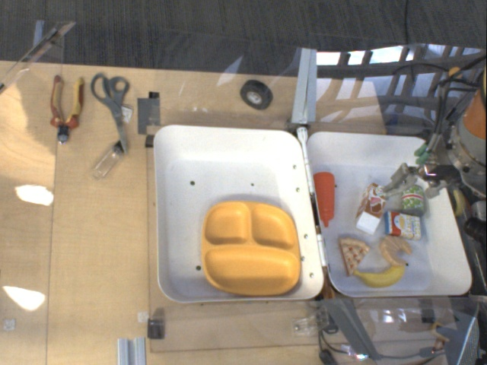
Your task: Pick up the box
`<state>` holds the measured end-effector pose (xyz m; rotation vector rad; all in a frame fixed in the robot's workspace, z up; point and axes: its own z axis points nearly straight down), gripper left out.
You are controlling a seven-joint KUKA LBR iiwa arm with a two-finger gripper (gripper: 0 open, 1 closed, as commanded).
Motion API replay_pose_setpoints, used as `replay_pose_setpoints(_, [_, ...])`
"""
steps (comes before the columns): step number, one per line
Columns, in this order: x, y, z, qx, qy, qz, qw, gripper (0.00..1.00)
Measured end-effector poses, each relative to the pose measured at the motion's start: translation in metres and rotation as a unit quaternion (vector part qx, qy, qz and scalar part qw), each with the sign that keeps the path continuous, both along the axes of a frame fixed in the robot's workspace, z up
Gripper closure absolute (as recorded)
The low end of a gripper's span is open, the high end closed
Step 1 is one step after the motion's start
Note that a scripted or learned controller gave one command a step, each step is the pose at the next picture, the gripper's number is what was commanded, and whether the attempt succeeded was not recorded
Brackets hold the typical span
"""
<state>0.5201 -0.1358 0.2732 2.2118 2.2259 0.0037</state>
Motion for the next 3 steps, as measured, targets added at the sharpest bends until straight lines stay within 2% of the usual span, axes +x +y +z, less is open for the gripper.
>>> replay_pose_setpoints(1, [-0.014,-0.055,-0.114,0.0002,0.001,-0.029,0.9996,0.0])
replay_pose_setpoints(2, [0.022,-0.068,-0.157,-0.0035,-0.014,-0.055,0.9984,0.0])
replay_pose_setpoints(3, [-0.001,-0.069,-0.172,-0.0065,-0.021,-0.068,0.9974,0.0])
